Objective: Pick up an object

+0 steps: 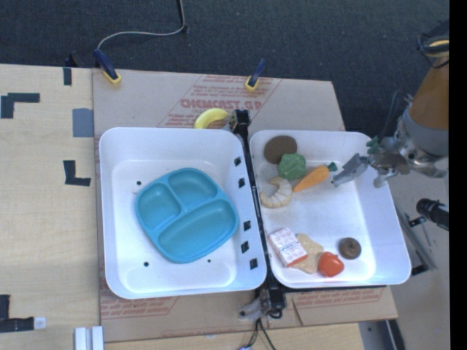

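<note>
My gripper [350,170] sits over the right bin [379,217], near its upper right part, and honestly I can't tell from up here whether it's spread or closed, it's just a grey blur at the tip. Nothing is visibly in it.

The thing that matters: the toy carrot [314,178] is right there at about 9 o'clock from my tip, just beside it, maybe touching at its green stub end, hard to say. Its long axis runs roughly from 2 o'clock down to 8 o'clock, orange point aiming low-left. So if I go for it I'd guess I want to close across that axis, not along it.

Going further out at 9 o'clock: a green broccoli-looking piece [292,166], with a brown round thing [279,149] at its 11 and a pale curly shrimp-ish piece [276,193] at its 7. All crowded together, so a sloppy grab could nudge the neighbours.

At my 6 to 7 o'clock, well apart: a chocolate donut [350,249], a tomato [330,265], and a red-and-white packet [289,248] lying on a tan slice.

Left bin [117,217] holds a blue divided plate [187,214].

Arm pose: I reach in from 3 o'clock, wrist low, orange band [430,97] up at my 2 o'clock.
</note>
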{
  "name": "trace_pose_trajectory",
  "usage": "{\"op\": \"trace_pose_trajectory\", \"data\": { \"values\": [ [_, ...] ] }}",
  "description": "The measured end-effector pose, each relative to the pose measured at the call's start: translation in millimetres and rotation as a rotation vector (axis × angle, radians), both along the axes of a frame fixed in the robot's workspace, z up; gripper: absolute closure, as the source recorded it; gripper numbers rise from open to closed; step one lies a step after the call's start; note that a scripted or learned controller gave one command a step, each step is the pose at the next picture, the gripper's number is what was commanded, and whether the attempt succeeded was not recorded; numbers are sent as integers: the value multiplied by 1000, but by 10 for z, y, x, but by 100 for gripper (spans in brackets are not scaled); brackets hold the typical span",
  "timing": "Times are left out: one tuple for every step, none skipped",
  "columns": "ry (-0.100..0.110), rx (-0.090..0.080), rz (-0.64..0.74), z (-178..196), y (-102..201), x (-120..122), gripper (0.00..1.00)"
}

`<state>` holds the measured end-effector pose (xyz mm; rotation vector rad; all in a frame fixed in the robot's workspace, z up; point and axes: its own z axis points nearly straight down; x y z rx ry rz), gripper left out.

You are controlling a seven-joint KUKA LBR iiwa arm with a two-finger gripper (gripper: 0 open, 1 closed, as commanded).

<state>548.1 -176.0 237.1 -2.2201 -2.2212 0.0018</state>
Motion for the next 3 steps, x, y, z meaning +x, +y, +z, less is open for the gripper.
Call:
{"op": "trace_pose_trajectory", "data": {
  "values": [
    [0, 0, 1, -368, 34, 949, 0],
    [-1, -1, 1, -1424, 659, 862, 0],
    [-6, -2, 1, -1498, 798, 1073, 0]
  ]
}}
